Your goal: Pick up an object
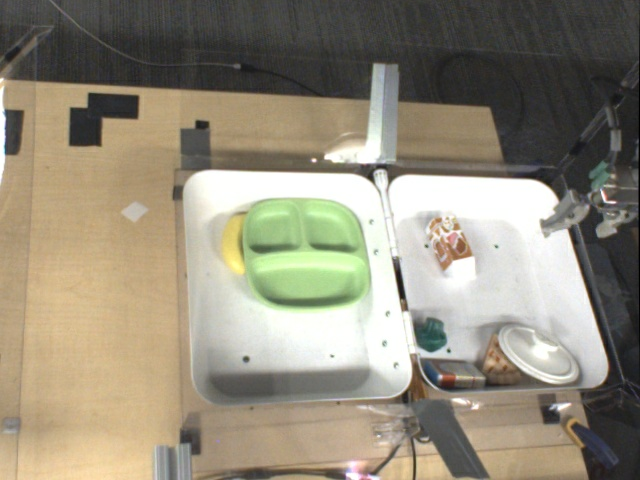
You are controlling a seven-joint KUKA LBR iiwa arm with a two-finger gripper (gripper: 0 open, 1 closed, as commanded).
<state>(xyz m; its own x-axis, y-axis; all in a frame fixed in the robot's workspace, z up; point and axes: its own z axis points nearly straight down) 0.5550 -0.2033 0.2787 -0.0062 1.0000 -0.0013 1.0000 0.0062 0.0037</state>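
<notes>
Your nearest candidate is the small red-and-white packet (449, 243), lying in the right bin (560, 298) to the left of the gripper (585, 213) and a little nearer the camera. The gripper sits at that bin's right rim; you cannot tell its state from here. Further from it, along the bin's near edge, you have a white bowl (540, 355) touching a brown object (499, 360), then a teal piece (431, 335). Well apart, in the left bin (215, 318), a green divided tray (304, 250) covers most of a yellow item (233, 245).
</notes>
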